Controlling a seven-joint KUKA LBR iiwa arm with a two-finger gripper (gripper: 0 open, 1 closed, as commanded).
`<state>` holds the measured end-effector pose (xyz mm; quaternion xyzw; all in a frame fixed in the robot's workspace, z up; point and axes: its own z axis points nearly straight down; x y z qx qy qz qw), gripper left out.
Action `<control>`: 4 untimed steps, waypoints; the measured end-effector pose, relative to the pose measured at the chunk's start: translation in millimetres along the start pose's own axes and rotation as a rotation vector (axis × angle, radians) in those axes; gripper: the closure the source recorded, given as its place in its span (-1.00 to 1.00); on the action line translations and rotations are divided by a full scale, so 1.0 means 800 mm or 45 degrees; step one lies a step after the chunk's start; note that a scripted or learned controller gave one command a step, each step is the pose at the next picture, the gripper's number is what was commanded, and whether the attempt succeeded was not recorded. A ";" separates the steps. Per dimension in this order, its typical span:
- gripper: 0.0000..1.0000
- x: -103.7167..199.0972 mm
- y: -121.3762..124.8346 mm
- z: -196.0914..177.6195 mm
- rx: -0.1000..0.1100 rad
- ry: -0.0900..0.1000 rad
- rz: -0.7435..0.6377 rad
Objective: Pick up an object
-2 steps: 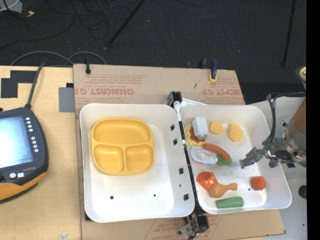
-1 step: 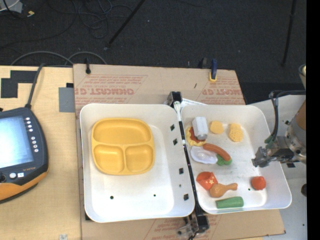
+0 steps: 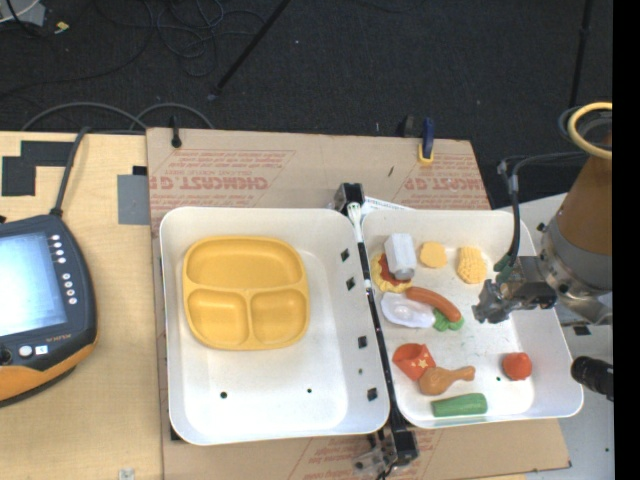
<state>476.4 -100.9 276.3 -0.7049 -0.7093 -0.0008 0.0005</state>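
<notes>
The right bin (image 3: 545,393) holds several toy foods. Among them are a grey can (image 3: 400,255), an orange disc (image 3: 433,256), a yellow corn cob (image 3: 472,264), a red sausage (image 3: 430,299) and a white piece (image 3: 405,314). Nearer the front lie a red pepper (image 3: 411,358), a drumstick (image 3: 447,377), a green cucumber (image 3: 459,404) and a red tomato (image 3: 516,366). My gripper (image 3: 493,304) hangs over the right side of this bin, just below the corn and above the tomato. I see nothing held in it.
The left bin (image 3: 200,408) carries a yellow divided plate (image 3: 245,291). A black ridge (image 3: 370,308) separates the two bins. A teach pendant (image 3: 35,293) lies on the bench at far left. Cardboard (image 3: 290,173) lies under both bins.
</notes>
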 end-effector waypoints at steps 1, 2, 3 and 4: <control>1.00 0.080 0.001 -0.026 0.001 -0.001 0.001; 1.00 0.165 0.049 -0.013 0.004 -0.001 -0.001; 1.00 0.229 0.001 -0.118 -0.004 0.001 -0.002; 1.00 0.234 0.002 -0.246 -0.011 0.000 0.005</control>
